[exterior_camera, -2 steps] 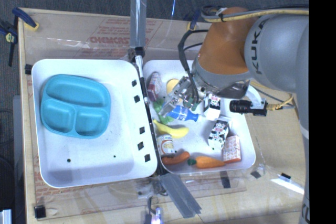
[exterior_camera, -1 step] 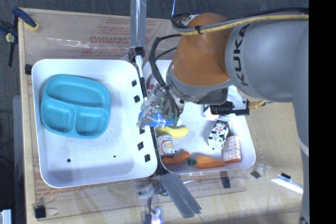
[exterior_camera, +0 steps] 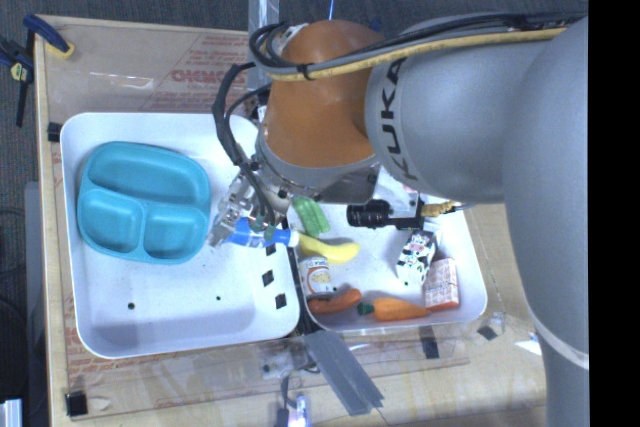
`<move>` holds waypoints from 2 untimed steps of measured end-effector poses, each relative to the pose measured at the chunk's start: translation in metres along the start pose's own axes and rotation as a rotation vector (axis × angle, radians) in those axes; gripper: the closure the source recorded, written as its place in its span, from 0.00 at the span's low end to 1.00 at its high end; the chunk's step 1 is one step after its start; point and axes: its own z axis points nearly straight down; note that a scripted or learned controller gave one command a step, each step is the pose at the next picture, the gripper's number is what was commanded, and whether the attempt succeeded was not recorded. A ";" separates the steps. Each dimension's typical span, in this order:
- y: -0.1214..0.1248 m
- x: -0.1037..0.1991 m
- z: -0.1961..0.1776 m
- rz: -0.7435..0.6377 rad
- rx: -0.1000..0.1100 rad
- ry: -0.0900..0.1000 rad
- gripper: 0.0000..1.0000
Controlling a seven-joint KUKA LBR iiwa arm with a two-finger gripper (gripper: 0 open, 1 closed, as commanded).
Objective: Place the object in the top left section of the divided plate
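Claw (exterior_camera: 232, 220) at bin divider, clamped on small blue-white object (exterior_camera: 258, 236), apparently held | blue divided plate (exterior_camera: 140, 200) at 9 o'clock of claw, near, in left bin (exterior_camera: 150, 325) | object looks light, rigid, maybe slick; grip mid-body | banana (exterior_camera: 328, 249), carrot (exterior_camera: 395, 310) at 4 o'clock.

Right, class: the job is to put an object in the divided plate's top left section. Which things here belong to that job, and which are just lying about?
Belongs to the job:
blue divided plate
gripper
blue object at the gripper, hold unclear

Just lying about, in the right bin:
banana
green item
two carrots
small jar
cow-patterned toy
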 end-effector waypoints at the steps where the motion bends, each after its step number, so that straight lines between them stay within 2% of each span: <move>1: 0.055 -0.002 0.017 -0.263 0.000 0.001 1.00; 2: 0.055 -0.003 0.017 -0.262 0.000 0.000 0.00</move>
